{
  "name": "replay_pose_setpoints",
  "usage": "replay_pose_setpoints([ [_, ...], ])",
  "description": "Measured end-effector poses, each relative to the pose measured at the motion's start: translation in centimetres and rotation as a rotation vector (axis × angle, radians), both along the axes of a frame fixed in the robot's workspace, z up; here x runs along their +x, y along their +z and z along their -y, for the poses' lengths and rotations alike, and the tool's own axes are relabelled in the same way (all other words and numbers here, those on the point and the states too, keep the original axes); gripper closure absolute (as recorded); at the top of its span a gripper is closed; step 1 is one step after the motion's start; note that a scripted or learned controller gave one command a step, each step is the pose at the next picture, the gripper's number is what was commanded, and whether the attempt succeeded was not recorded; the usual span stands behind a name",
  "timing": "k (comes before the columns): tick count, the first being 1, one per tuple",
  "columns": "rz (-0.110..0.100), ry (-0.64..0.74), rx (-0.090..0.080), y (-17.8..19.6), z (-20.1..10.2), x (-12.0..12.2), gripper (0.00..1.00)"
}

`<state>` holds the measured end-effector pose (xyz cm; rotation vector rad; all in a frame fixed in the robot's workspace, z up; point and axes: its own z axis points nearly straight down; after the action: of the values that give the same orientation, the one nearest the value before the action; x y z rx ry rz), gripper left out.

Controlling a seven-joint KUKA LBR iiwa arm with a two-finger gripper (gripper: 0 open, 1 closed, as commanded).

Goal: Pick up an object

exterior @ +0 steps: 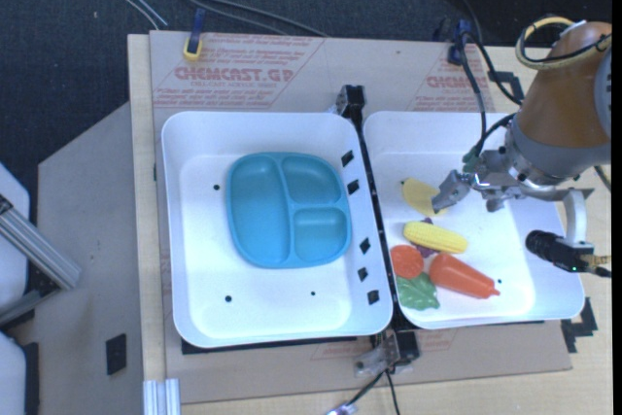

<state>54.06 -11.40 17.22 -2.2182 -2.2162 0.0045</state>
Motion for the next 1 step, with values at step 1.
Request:
replay_pose_setpoints([
  [1,0.001,-0.001,0.0,-5.01,0.49,-0.94,0.0],
])
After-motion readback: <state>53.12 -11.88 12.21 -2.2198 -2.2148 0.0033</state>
